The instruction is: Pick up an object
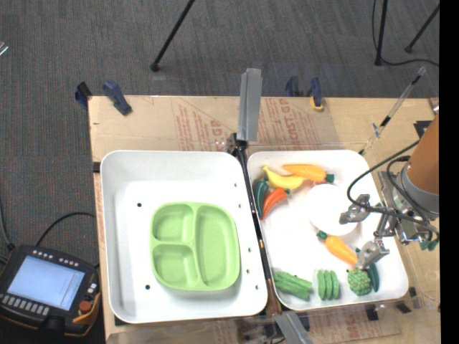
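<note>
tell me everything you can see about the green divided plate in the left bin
The green divided plate is a light green rounded rectangle that looks like matte plastic. It has three compartments: two smaller ones stacked on the view's left and one long one on the right, all bare. It lies flat and right side up on the floor of the left bin, slightly toward the near right part, touching nothing else. The toy vegetables and the gripper are over in the right bin.

My grey arm with its orange band reaches in from the right, its end effector [364, 229] lowered, two fingers spread apart, holding nothing.
</note>
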You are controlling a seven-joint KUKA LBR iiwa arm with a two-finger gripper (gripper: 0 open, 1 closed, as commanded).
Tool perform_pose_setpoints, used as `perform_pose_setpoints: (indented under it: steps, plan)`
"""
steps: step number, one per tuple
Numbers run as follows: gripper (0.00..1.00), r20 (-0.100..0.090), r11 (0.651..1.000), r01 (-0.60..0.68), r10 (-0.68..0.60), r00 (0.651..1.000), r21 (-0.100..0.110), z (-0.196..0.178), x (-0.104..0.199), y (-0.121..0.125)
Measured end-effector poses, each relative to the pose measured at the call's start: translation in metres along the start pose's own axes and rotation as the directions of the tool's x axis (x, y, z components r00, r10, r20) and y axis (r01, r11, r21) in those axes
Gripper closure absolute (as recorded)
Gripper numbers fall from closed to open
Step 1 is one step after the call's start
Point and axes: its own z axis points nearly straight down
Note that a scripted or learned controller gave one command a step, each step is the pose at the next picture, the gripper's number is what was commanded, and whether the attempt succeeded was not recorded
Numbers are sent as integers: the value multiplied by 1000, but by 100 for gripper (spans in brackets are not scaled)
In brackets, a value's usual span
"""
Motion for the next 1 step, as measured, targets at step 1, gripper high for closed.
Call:
perform_pose_setpoints:
  steps: [1]
  plan:
    - [0,3,1000,7,-7,1000,0,118,15,-31]
